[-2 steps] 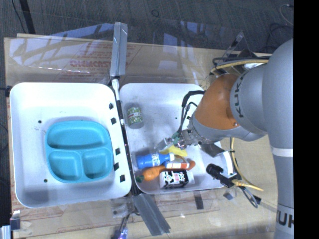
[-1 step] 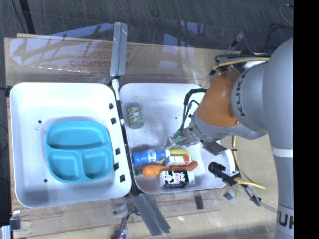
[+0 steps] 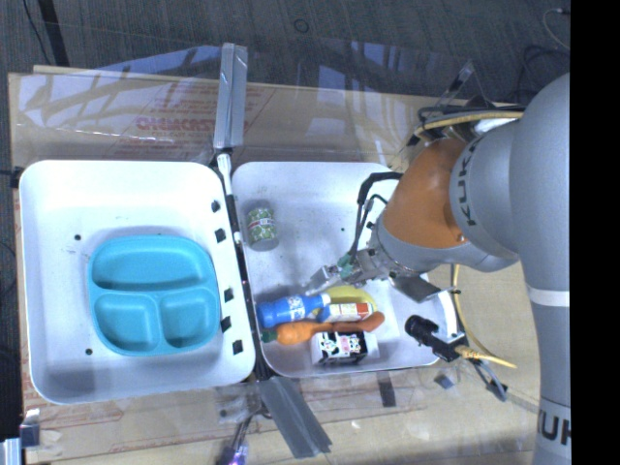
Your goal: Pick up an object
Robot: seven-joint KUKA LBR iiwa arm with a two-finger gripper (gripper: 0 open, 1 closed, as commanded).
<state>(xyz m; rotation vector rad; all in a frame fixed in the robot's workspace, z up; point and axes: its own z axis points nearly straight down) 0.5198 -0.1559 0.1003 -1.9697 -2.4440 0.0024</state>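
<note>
Our pincer (image 3: 334, 274) hangs low in the right bin (image 3: 300, 177), just above the yellow object (image 3: 351, 294) in the near cluster; we cannot tell its opening. We should descend straight onto it, clear of the blue bottle (image 3: 291, 310).

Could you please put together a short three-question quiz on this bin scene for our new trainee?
1. True or false: the blue divided tray lies in the right bin.
2. Which item stands apart from the cluster: A) small can B) carrot C) blue bottle?
3. The gripper is over which bin?

Key: 1 false, it lies in the left bin. 2 A. 3 the right bin.
</note>
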